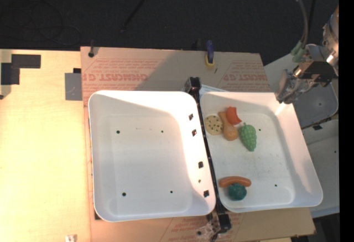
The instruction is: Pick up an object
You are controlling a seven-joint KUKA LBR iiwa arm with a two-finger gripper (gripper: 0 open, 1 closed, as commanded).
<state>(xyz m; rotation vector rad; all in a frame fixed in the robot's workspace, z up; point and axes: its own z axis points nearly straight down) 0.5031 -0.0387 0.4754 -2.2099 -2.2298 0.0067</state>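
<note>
Two white bins are set side by side: the left bin [144,152] and the right bin [287,169]. The gripper [289,90] is seen just beyond the right bin's far right corner; its state cannot be told. A green object [248,137] lies centrally beside an orange piece [230,133], a red piece [233,115] and a cookie [213,123]. A sausage [235,182] and a teal ball [238,192] lie near the near edge.

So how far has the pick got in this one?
Nothing looks picked yet. The gripper sits at the right bin's far right corner, away from the objects. The cookie, green piece and teal piece all lie inside. Approach, grasp and lift remain.
</note>
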